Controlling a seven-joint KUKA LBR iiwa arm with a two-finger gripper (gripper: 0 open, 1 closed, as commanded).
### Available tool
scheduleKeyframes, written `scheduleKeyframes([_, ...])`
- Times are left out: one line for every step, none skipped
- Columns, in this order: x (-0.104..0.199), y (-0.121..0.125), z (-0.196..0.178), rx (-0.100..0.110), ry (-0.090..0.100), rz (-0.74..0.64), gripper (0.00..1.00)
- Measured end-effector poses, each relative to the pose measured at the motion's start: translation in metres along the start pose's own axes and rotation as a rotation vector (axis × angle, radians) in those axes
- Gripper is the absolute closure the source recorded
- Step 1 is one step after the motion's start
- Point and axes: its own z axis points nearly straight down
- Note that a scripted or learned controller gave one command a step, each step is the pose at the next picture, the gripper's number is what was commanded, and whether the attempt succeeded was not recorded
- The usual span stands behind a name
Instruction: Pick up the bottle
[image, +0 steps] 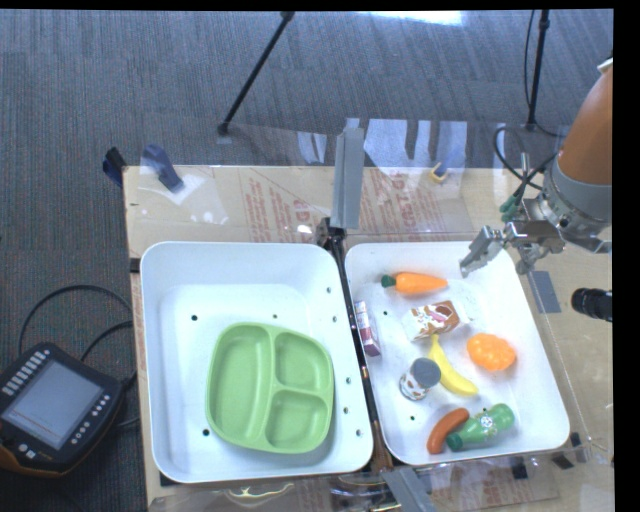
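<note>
1. The jaws of the gripper (503, 247) stand apart, one finger angled out to the left and the other down to the right, with nothing between them and nothing touching them.
2. They hang over the far right corner of the right bin (532, 300), above its rim.
3. The green bottle (482, 427) lies on its side at the near right of that same bin, well apart from the jaws, toward the near edge and a little left of them.
4. Its long axis runs left to right with a slight tilt, the cap end pointing left.
5. An orange-red sausage-shaped toy (446, 429) rests against the cap end, and a banana (451, 372) lies just beyond, so a clean closing across the bottle's body probably favours its right half.
</note>
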Motion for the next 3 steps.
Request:
scheduleKeyframes([0.0, 0.002, -0.006, 0.006, 0.002, -0.003, 1.0])
scheduleKeyframes([0.049, 0.015, -0.089, -0.002, -0.002, 0.031, 1.0])
scheduleKeyframes([0.147, 0.015, -0.154, -0.001, -0.002, 0.114, 1.0])
